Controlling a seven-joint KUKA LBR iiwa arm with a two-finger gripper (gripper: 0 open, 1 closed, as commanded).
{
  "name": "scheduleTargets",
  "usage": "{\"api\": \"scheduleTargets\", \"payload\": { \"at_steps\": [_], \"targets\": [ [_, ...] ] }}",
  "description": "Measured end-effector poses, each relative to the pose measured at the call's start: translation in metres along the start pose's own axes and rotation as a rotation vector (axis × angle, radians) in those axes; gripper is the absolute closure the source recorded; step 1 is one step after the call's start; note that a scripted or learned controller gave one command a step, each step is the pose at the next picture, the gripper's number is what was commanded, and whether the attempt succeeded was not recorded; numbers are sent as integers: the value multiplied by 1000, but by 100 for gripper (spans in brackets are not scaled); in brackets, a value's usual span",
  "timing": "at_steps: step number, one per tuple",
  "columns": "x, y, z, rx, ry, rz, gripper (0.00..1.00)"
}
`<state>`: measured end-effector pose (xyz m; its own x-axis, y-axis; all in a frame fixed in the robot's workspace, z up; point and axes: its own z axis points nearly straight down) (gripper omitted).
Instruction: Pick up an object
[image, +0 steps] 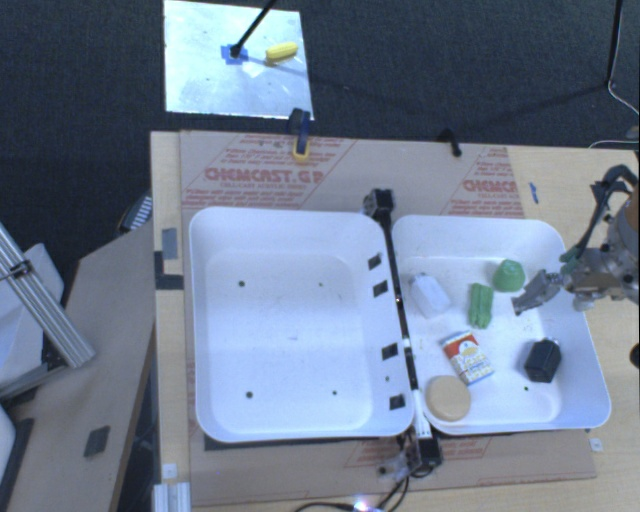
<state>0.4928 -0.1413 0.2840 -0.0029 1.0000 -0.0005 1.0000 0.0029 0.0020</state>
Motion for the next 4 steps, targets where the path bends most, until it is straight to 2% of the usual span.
{"api": "scheduleTargets", "payload": {
  "at_steps": [1,2,3,4],
  "targets": [
    [61,-10,170,17,6,-5,0],
    [57,-5,151,-1,1,1,100],
    [62,36,27,-15,-2,-4,100],
    [39,14,148,13,1,5,100]
  ]
}}
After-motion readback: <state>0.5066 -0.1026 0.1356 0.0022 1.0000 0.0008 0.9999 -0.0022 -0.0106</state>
